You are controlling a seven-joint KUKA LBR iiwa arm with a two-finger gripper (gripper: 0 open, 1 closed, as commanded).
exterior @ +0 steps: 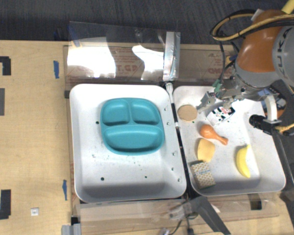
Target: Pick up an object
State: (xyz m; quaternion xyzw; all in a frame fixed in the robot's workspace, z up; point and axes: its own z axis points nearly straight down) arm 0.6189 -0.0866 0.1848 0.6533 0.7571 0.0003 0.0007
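My gripper [216,109] hangs over the back middle of the right bin [269,180], open, with nothing between its fingers. Just to its left lies a tan round disc [187,112]. In front of it is an orange carrot-shaped piece [213,133]. Nearer the front lie a yellow wedge-shaped piece [206,150], a yellow banana [243,161] and a speckled block [203,174] against the bin's left wall. None of them touches the gripper.
The left bin [83,131] holds a teal divided plate [132,125]. A clear plastic sheet [122,58] stands behind the bins. The arm's orange band [259,43] and cables sit over the right bin's back right corner.
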